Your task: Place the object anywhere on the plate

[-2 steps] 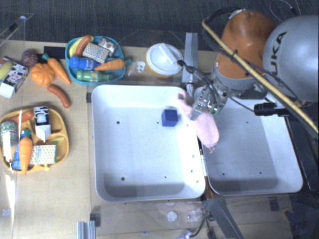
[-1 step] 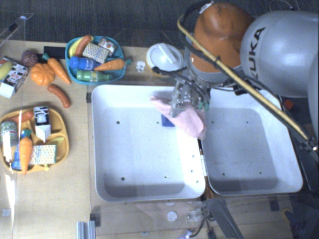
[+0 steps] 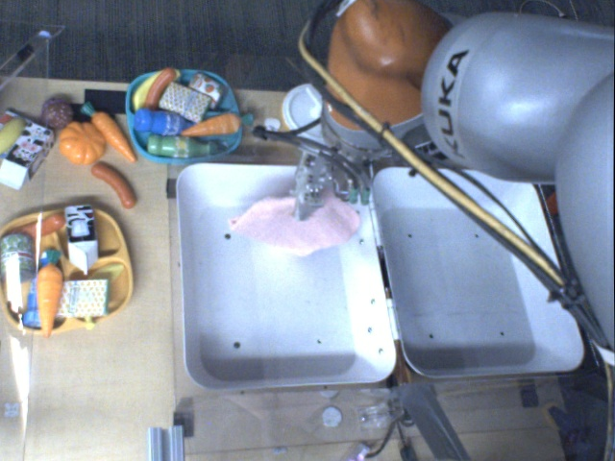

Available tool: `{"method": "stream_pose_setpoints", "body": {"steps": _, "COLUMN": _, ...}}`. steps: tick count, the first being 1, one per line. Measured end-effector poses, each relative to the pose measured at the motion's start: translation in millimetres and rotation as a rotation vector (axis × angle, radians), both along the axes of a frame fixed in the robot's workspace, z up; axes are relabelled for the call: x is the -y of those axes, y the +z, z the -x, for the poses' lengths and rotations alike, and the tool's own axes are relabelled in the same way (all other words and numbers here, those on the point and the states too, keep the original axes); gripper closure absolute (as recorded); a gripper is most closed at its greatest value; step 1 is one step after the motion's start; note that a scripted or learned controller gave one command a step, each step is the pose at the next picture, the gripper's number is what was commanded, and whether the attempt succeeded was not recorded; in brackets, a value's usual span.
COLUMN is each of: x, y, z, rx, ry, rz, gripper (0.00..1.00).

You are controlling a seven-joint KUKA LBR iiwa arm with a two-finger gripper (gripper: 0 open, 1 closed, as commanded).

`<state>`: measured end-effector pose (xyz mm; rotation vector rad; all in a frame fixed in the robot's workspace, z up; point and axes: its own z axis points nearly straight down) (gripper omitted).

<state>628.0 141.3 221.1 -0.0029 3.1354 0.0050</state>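
Here the pincer [image 3: 309, 200] is hanging over the far edge of the left bin [image 3: 279, 353], its tips pointing down at the pink plate [image 3: 288, 229]; how far it is open I cannot tell, and nothing is showing in it. The plate is lying flat against the bin's far edge, directly under the pincer. The arm [image 3: 500, 94] is reaching in from the right, wrist bent downward over the bins.
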Motion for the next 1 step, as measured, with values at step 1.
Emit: {"method": "stream_pose_setpoints", "body": {"steps": 1, "x": 0.1, "y": 0.3, "z": -0.1, "rx": 0.001, "ry": 0.000, "rz": 0.000, "gripper": 0.00}}
